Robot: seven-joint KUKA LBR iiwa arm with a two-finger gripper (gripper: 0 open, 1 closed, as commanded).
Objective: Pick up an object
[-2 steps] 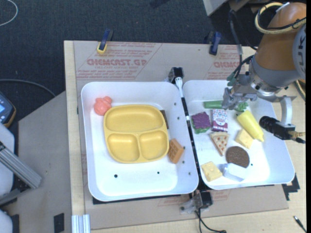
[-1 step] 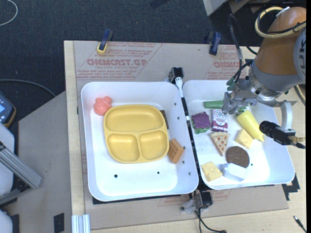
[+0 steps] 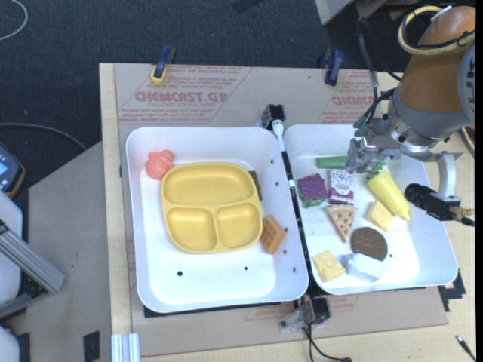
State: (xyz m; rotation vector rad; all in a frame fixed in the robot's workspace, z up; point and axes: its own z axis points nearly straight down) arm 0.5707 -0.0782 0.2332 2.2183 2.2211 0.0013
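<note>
overhead, the gripper (image 3: 367, 154) is seen low near the right bin's (image 3: 430, 274) far edge, finger state not discernible, just beside the green stick (image 3: 330, 161) and yellow corn (image 3: 389, 193).

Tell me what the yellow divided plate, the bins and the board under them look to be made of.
Yellow plate: probably moulded plastic; even colour, rounded compartment edges, soft sheen.
Bins, left and right: likely thin formed plastic; smooth white, rounded corners, raised rims, slight gloss.
Board: a flat tan sheet with red printed lettering, perhaps paper-masked sheet; the material under that surface cannot be told.
</note>
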